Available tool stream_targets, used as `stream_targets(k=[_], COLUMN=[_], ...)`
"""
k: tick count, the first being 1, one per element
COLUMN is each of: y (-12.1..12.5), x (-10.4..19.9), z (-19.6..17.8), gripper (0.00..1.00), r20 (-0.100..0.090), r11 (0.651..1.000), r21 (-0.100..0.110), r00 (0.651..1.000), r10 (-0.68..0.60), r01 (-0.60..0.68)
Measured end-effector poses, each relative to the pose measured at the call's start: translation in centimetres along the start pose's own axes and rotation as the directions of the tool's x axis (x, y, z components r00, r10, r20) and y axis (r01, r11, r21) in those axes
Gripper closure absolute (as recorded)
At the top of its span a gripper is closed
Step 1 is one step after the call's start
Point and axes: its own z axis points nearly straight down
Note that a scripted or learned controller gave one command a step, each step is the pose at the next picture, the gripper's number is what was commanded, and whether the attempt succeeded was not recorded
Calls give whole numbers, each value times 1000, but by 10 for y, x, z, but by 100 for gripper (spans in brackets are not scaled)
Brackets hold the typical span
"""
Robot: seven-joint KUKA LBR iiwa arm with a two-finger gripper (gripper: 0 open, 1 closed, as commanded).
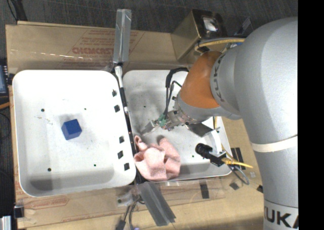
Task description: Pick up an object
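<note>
A blue cube (pixel 71 128) lies alone in the left bin (pixel 30 87), left of its middle. A crumpled pink cloth (pixel 157 159) sits at the front left corner of the right bin (pixel 144 84), partly over its rim. My gripper (pixel 161 122) hangs low over the middle of the right bin, just above and behind the cloth and apart from it. The grey arm with its orange band (pixel 200 89) covers much of that bin's right half.
The two bins meet at a ridge with several black clips (pixel 121 122). Cardboard (pixel 61 41) lies under and behind the bins. A tan box (pixel 195 31) stands behind the right bin. A grey bar (pixel 121 34) rises at the back between the bins.
</note>
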Motion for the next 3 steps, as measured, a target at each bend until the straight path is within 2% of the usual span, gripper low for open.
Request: stream_targets(k=[1,2,3], y=[-57,-34,-71], x=[8,20,-5], z=[0,0,1], gripper=[0,0,0], r20=[0,0,-2], r11=[990,994,987], r21=[0,0,2], r00=[990,994,987], r10=[-138,-111,158], r01=[138,111,-158])
